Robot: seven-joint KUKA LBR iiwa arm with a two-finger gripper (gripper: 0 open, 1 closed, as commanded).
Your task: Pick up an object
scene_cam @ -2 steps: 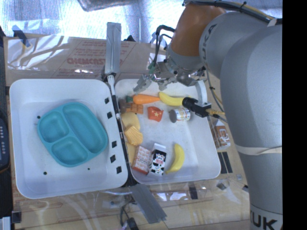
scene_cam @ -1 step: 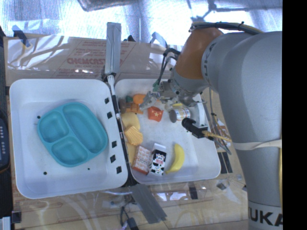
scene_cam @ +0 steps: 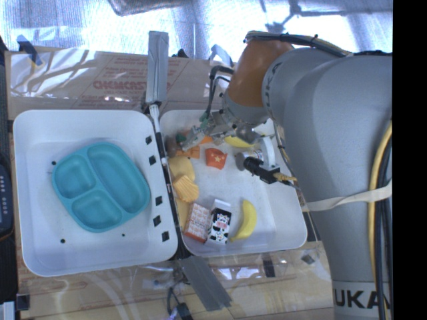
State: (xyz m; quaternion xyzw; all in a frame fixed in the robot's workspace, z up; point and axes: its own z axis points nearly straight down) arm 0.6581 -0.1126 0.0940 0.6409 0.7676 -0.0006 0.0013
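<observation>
A blue divided plate [scene_cam: 100, 186] lies in the left bin [scene_cam: 40, 245]

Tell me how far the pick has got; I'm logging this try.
Done: the arm has reached into the right bin, its gripper low at the bin's far end. In hand: nothing visibly lifted. Left: grasping and raising an object; the banana, milk carton and orange piece lie in the bin.

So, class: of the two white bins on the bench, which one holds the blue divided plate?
The left bin. It holds the blue divided plate; the right bin holds small food items such as a banana and a milk carton.
</observation>
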